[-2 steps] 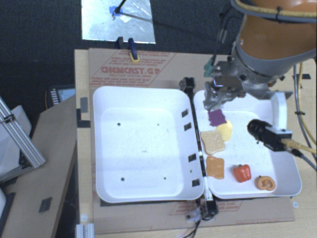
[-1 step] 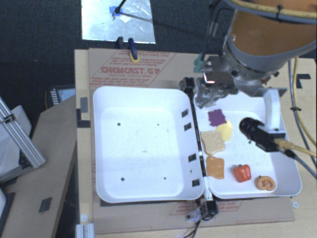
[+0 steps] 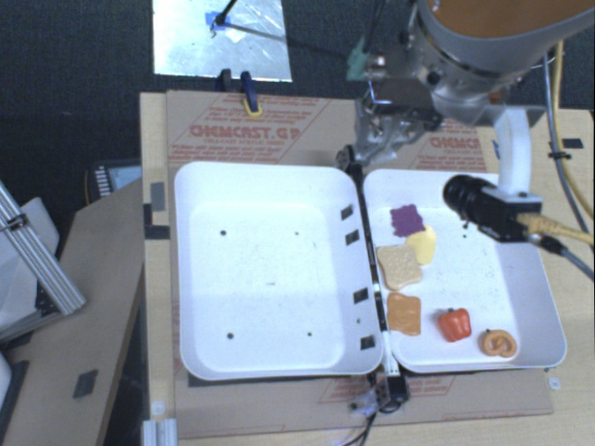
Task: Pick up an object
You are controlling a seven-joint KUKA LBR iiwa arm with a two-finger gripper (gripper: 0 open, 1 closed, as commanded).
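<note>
The desk (image 3: 232, 124) carries two white bins side by side, and the arm (image 3: 493, 17) hangs over the far right corner with its claw (image 3: 383, 137) just above the far end of the ridge where the bins meet; it looks bare, but whether it is spread or pressed together I cannot tell, since the metalwork there blurs into one mass. The left bin (image 3: 265, 268) has only specks on its floor. The right bin (image 3: 530, 286) holds every candidate, all small toy foods that should be light and fairly stiff, likely smooth plastic or foam that could slip under a weak pinch. Largest is the toast (image 3: 401, 267), flat and tilted, touching the yellow piece (image 3: 424, 245) on its far right. Just nearer lies the orange square (image 3: 403, 313), also flat, close to the dividing wall, so awkward to straddle. The purple piece (image 3: 406, 219) lies farthest and closest to the claw. The red pepper (image 3: 454, 324) stands taller and rounder, probably the easiest to grip across its sides. The pretzel (image 3: 499, 344), nearest the right corner, is smallest.
</note>
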